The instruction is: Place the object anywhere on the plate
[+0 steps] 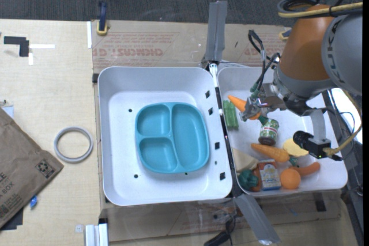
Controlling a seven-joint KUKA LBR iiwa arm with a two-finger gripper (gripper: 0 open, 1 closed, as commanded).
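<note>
A teal plate (173,137) with three compartments lies in the left bin (115,124), with nothing on it. My gripper (252,109) hangs low over the back left part of the right bin (331,181). It sits right at the end of a small orange carrot (235,103), which lies beside a green vegetable piece (231,117) against the bin's left wall. The gripper body covers the carrot's near end, so contact is unclear. The grey arm with its orange band (305,49) reaches in from the right.
The right bin also holds a small jar (268,132), a longer carrot (271,152), a yellow piece (294,148), an orange ball (291,178), a small carton (269,176) and a dark green item (248,178). A tape ring (73,143) lies on the bench at left.
</note>
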